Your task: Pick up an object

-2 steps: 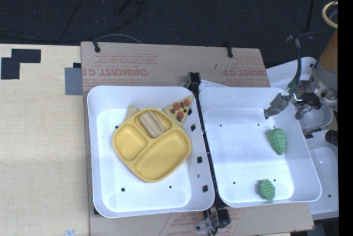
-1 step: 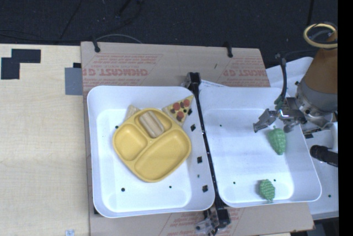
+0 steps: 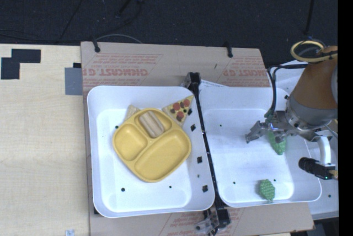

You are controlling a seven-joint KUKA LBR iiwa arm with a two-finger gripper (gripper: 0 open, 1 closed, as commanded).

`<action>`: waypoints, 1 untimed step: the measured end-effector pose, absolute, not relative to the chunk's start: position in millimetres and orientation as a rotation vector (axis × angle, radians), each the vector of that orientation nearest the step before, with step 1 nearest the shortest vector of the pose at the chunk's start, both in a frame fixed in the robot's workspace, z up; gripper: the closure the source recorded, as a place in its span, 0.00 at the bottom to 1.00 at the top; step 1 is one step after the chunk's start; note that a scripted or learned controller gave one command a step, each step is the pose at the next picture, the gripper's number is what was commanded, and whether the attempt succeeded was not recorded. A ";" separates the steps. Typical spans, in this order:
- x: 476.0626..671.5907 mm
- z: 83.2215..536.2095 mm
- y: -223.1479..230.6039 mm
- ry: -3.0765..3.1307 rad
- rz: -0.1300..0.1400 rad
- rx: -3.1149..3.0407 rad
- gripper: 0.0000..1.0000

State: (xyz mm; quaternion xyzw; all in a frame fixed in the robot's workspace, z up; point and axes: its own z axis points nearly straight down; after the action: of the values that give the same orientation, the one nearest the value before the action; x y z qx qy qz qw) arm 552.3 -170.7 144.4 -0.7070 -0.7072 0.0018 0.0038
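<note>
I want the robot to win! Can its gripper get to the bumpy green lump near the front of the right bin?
Probably yes. The bumpy green lump lies alone on the right white bin's floor, nothing over it, and the gripper hangs in the same bin.

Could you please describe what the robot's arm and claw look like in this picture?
The arm is a rounded grey body with an orange band above the wrist. A black cable runs alongside it. The claw is dull grey metal with dark joints.
</note>
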 end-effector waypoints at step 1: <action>551.1 90.6 -169.6 -2.216 0.005 -2.217 0.00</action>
State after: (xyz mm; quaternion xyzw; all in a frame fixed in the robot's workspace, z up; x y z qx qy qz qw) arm 551.1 -169.6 90.6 -0.7073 -0.7069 0.0017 0.0037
